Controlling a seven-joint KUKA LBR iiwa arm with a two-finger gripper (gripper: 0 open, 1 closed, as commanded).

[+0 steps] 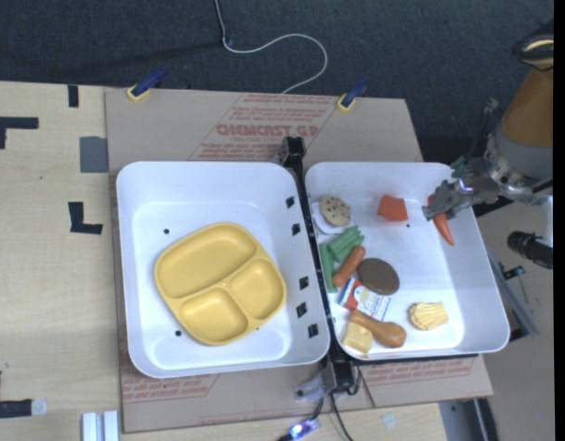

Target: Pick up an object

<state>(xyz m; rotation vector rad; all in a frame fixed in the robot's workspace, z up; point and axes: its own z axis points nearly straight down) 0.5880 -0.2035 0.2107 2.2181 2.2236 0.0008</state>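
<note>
My gripper (440, 211) hangs over the right edge of the right bin (466, 338). A small orange carrot (446, 230) sticks down and to the right from between its dark fingers, so it is shut on the carrot. Loose toy foods lie in that bin: a cookie (334, 211), an orange-red block (392, 208), green beans (341, 246), a red sausage (348, 263), a brown patty (378, 276), a yellow ridged chip (428, 315), a drumstick (381, 330) and a cheese piece (357, 339).
The left bin (144, 191) holds a yellow divided plate (220, 281). A black divider with clips (305, 246) runs between the bins. Both bins rest on cardboard (264, 127), and a white cable (273, 44) loops behind it.
</note>
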